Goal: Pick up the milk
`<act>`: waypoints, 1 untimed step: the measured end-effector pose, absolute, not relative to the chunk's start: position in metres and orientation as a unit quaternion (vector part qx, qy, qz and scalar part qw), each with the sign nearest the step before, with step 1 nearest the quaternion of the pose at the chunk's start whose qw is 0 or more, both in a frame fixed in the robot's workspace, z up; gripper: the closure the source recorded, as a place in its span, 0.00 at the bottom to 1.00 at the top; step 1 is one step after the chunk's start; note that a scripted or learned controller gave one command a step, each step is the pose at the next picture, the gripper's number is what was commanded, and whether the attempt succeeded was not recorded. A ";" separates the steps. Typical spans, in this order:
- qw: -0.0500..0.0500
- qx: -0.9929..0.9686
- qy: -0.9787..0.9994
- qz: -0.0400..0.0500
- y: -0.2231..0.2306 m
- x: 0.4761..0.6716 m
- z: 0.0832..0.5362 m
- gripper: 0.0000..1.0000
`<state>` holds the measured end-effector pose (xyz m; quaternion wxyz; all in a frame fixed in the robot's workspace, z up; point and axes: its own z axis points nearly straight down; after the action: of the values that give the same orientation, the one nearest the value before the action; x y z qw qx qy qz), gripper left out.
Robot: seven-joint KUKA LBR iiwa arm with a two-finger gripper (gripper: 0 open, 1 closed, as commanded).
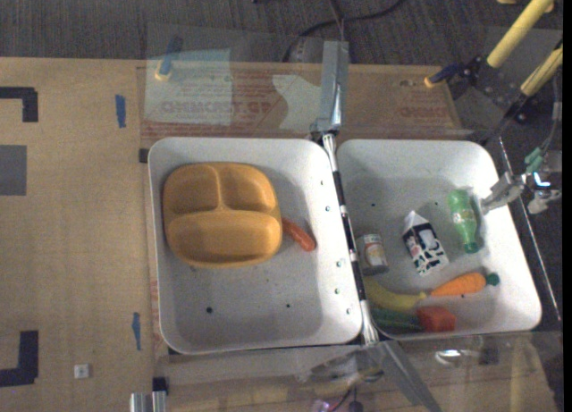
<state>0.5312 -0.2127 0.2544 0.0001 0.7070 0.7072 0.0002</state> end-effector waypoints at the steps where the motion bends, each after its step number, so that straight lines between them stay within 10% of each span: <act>1: 0.000 0.565 0.825 0.001 -0.146 0.536 0.104 0.00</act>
<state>0.5356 -0.1465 0.1038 0.0000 0.5648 0.8252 0.0006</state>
